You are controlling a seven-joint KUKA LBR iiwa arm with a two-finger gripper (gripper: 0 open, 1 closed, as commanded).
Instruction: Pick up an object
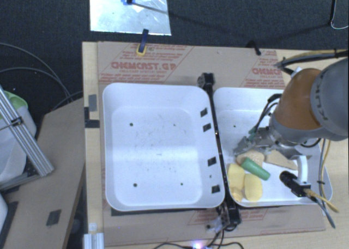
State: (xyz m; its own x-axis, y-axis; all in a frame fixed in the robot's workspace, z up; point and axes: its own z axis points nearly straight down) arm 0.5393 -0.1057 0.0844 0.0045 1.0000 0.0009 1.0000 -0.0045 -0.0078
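My gripper (246, 145) hangs low in the right bin (234, 106), near its front left part. Just in front of it lies a green cylinder (255, 168), resting across a tan piece (254, 157). Two yellow lumps (236, 177) (253, 187) sit at the bin's front left corner. A pale beige wedge (282, 160) lies to the right of the cylinder, partly under the wrist. Nothing shows between the gripper's tips, and the arm's orange band (297, 101) covers the bin's right side.
The left bin (114, 101) stands beside the right one, with a black divider strip (214, 133) between them. Both rest on a cardboard sheet (163, 62). A metal frame (22, 139) stands at the far left.
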